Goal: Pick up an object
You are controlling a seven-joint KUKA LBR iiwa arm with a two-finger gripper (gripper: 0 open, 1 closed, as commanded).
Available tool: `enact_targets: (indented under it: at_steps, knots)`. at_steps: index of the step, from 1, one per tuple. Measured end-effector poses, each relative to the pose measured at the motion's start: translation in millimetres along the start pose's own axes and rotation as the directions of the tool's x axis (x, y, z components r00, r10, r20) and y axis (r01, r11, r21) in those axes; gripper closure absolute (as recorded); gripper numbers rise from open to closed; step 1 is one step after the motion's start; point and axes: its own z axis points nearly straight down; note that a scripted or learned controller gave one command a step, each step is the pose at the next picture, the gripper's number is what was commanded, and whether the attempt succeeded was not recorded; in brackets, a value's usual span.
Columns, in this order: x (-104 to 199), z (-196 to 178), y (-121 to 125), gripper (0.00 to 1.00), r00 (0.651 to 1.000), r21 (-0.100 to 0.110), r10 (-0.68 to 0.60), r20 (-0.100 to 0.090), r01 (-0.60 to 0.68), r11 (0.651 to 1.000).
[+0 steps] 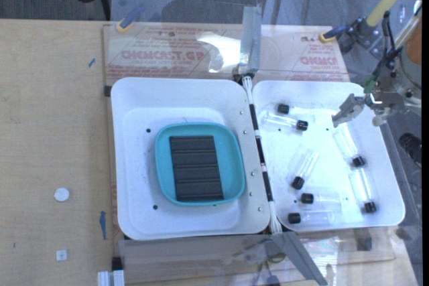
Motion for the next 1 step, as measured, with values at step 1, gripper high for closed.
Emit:
enact_targets:
  at_steps: [1]
  knots:
    - [8.7, 141.0, 24.7, 0.00, 0.995, 0.000, -0.099, -0.001, 0.099, 0.995]
